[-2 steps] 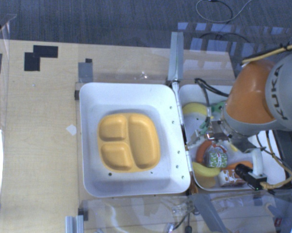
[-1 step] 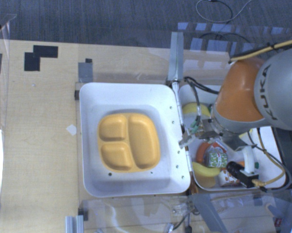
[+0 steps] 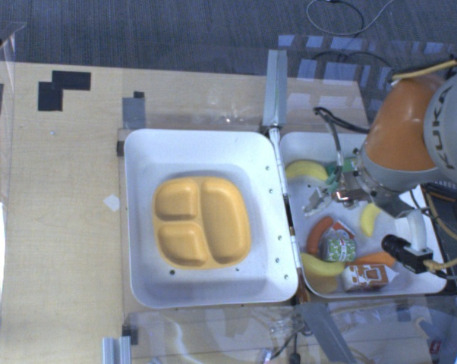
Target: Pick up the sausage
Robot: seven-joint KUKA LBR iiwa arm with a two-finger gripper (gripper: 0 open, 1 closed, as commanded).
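Observation:
The sausage (image 3: 319, 233) is a red-orange curved piece lying in the right bin (image 3: 428, 285), left of its middle. One end of it tucks under a green and white round packet (image 3: 338, 246). My gripper (image 3: 329, 198) hangs over the right bin just behind the sausage, near a yellow banana (image 3: 306, 171). Its fingers stand open with nothing between them. The grey and orange arm (image 3: 411, 131) comes in from the right and hides the back right part of the bin.
The right bin also holds a second banana (image 3: 319, 265), a small yellow piece (image 3: 370, 218), an orange carrot (image 3: 377, 258) and a small carton (image 3: 364, 277). The left bin (image 3: 137, 203) bears a yellow divided plate (image 3: 202, 221). A metal divider (image 3: 274, 89) runs between the bins.

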